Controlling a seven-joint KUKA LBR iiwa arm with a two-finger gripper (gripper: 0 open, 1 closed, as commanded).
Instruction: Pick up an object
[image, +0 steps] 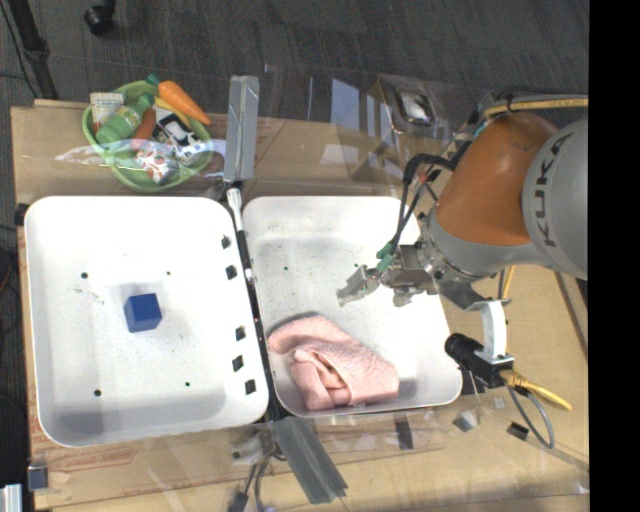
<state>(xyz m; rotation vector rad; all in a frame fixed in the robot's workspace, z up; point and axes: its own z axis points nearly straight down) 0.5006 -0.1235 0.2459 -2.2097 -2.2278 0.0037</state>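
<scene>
A crumpled pink cloth (335, 367) lies at the front of the right bin (300, 225). A blue cube (143, 311) sits in the left bin (60, 230), left of its middle. My gripper (362, 284) hangs over the middle of the right bin, above and a little right of the cloth, pointing left. Its two grey fingers (350, 292) stand apart with nothing between them.
A green bowl (150, 135) of toy food, with a carrot on top, stands behind the left bin. The grey and orange arm (500, 190) covers the right bin's right side. A divider with black clips (243, 300) runs between the bins.
</scene>
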